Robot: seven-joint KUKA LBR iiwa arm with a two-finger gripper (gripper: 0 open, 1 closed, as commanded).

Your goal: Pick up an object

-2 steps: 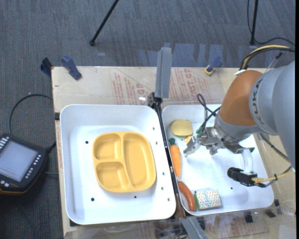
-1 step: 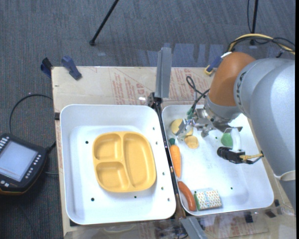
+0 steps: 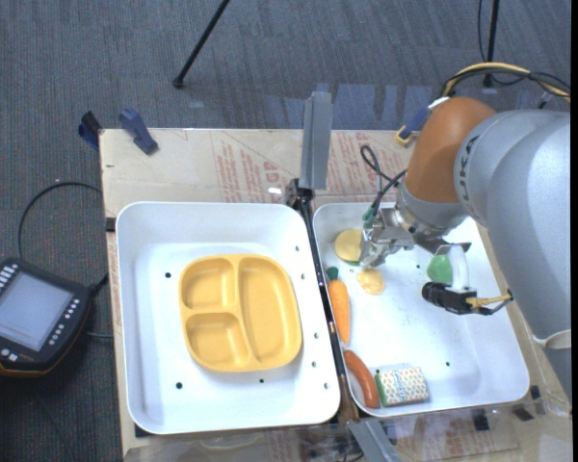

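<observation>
Objects in the right bin (image 3: 482,373) await pickup; we judge our gripper (image 3: 374,255) is descending toward the small yellow piece (image 3: 370,281), finger state untellable, needing a closing grasp next.

The jaws hang low in the right bin (image 3: 482,373), just above a small pale yellow piece (image 3: 371,281), a round yellow-green slice (image 3: 348,245) to their left.
</observation>
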